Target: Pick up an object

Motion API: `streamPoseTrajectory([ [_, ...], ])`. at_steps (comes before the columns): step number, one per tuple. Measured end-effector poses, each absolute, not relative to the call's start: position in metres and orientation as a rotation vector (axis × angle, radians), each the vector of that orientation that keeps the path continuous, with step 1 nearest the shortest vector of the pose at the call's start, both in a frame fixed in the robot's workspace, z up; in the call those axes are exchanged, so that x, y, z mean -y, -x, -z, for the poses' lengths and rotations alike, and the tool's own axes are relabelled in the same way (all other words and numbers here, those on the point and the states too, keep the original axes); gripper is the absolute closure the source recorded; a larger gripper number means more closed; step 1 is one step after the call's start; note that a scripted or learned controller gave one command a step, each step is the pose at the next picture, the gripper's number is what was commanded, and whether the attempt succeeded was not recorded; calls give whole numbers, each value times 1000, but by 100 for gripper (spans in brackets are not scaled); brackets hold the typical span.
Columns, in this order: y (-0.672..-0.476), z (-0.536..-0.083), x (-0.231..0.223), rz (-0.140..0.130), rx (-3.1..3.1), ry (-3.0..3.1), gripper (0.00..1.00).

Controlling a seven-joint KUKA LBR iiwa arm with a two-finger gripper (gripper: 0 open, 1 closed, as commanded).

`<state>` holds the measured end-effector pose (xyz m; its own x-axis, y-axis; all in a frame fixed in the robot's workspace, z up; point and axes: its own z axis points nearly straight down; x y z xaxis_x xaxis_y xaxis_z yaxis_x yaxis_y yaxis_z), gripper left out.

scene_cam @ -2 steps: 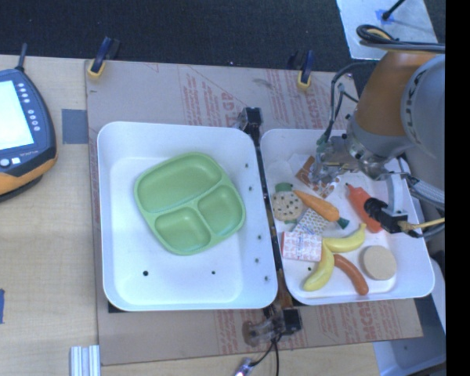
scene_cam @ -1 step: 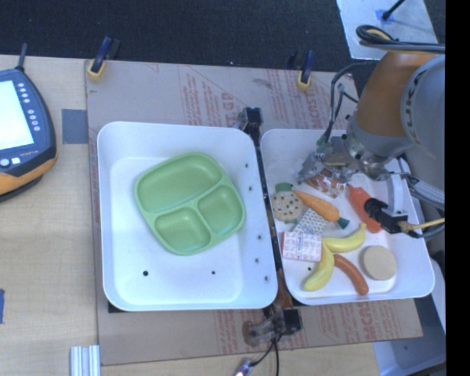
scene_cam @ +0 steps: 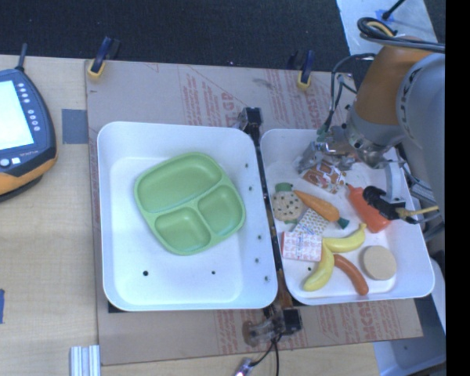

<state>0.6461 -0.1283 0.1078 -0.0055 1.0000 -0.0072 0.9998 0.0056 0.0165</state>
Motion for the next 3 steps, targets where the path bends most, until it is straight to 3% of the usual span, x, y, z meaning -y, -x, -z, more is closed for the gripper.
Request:
streamPoseTrajectory([
  [1,-657,-93,128,3,-2227,-2215,0],
  [2,-652,-92,113,7,-2230,-2218,0],
  [3,-629,-92,114,8,-2229,-2217,0],
])
